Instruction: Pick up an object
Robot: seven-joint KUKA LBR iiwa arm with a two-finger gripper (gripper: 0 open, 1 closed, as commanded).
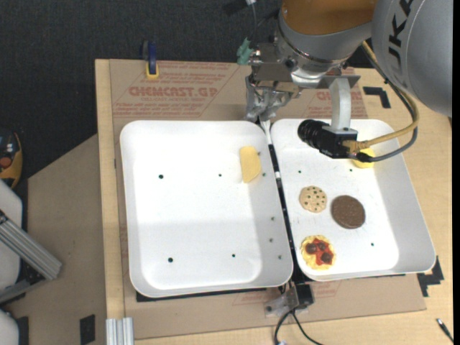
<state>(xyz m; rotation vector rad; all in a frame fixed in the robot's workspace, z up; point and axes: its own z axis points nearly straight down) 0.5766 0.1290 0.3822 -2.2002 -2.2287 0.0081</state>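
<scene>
Jaws [262, 113] hang at the back edge of the bins, over the seam between them, just behind the left bin's far right corner; cannot tell their state, metal parts overlap and blur there, nothing visibly between them. Closest candidate is the yellow piece [249, 164] lying flat in the left bin [144, 192], close to its right wall, just in front of the jaws; looks like a small plastic toy-food slab, likely light, stiff, smooth and a bit slippery, low profile, so best pinched across its narrow width from above, with the bin wall crowding one side. In the right bin [402, 192] are three flat discs, well apart from the jaws: chip cookie [313, 198], brown disc [348, 212] just to its right, yellow tart with red topping [318, 252] nearer the front; all probably light rigid toy pieces, thin, hard to get under, so grip across the rim edge to edge. Black cylindrical unit [323, 139] on the arm hangs over the right bin's back, with a yellow fitting [361, 155] beside it. Writing: cardboard sheet [180, 85] on the worktop reads "CHEMCAST G.P" in red, smaller lines under it not legible; arm casing [410, 13] shows "KU", part of KUKA. Blue-yellow clamp [151, 58] at cardboard's back edge
</scene>
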